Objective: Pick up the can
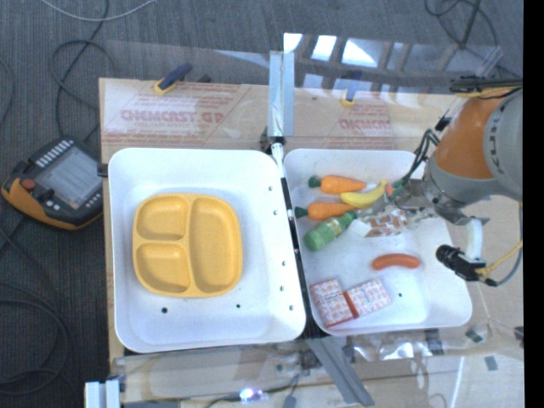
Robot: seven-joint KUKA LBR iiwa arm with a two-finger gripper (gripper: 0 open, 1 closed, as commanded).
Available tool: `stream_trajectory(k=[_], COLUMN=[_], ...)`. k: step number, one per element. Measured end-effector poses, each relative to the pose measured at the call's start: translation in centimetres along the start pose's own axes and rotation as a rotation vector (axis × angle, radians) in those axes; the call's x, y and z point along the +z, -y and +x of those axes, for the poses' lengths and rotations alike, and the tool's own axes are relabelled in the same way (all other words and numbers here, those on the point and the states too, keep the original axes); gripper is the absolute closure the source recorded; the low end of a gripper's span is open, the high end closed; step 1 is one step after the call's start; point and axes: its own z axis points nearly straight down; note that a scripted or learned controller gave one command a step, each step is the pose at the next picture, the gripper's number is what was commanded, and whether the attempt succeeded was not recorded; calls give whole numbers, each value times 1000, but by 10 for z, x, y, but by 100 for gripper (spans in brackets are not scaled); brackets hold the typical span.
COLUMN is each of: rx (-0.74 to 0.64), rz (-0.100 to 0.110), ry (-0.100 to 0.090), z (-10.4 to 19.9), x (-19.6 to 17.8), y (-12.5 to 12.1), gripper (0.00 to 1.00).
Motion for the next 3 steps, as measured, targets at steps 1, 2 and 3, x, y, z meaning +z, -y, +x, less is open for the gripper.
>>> stream_trajectory(k=[1, 2, 3], rx=[0, 147, 158], rz=[-13, -15, -21], ry=[4, -2, 11], z=[-1, 0, -9], x=[-15, 2, 5], y=[-4, -11, -10], gripper=[100, 100, 0])
